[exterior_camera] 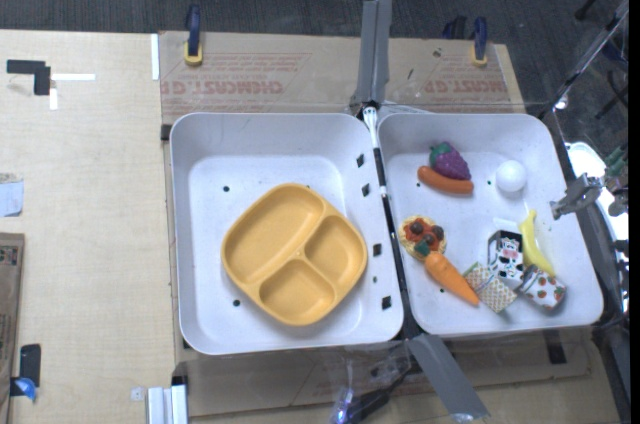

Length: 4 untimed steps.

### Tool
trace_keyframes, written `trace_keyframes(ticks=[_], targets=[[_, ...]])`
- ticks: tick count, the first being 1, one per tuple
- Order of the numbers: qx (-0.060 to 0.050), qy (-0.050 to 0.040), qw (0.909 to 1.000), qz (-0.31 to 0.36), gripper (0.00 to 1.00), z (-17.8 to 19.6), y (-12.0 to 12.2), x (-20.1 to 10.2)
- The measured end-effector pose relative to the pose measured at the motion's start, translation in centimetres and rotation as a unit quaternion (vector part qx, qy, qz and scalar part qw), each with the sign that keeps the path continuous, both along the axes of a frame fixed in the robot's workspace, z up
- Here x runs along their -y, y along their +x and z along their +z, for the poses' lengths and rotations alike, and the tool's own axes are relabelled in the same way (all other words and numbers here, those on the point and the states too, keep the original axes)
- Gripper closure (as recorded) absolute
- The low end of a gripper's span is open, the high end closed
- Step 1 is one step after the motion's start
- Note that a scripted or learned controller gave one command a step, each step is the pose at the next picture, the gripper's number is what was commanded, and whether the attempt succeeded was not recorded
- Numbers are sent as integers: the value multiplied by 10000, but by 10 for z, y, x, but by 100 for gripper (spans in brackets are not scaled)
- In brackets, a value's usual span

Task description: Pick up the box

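In the right bin (pixel 570 307), near its front right corner, a small white box with black cow patches (pixel 508 258) stands upright. Just in front of it lies a flat checkered packet (pixel 493 291). A packet with red spots (pixel 545 290) lies to its right. A yellow banana (pixel 537 245) rests against the cow box's right side.
The right bin also holds purple grapes (pixel 450 158), a sausage (pixel 445 179), a white ball (pixel 511 176), a small pizza (pixel 422 233) and a carrot (pixel 455 279). A yellow divided plate (pixel 293 254) lies in the left bin (pixel 200 212). A metal bracket (pixel 580 195) overhangs the right rim.
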<state>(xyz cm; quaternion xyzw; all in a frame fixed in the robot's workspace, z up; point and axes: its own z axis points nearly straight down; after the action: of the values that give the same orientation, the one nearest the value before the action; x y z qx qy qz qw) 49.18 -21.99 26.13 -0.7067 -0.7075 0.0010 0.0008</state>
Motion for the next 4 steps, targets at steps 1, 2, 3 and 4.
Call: trace_keyframes(ticks=[1,2,3,4], targets=[[6,-11,9984,-561,0,127,-13,2],[-9,3,9919,-1270,0,-151,-15,-41],[-16,22,9918,-1277,100,-142,-15,-43],[11,-11,9925,-1223,100,-69,144,-22]])
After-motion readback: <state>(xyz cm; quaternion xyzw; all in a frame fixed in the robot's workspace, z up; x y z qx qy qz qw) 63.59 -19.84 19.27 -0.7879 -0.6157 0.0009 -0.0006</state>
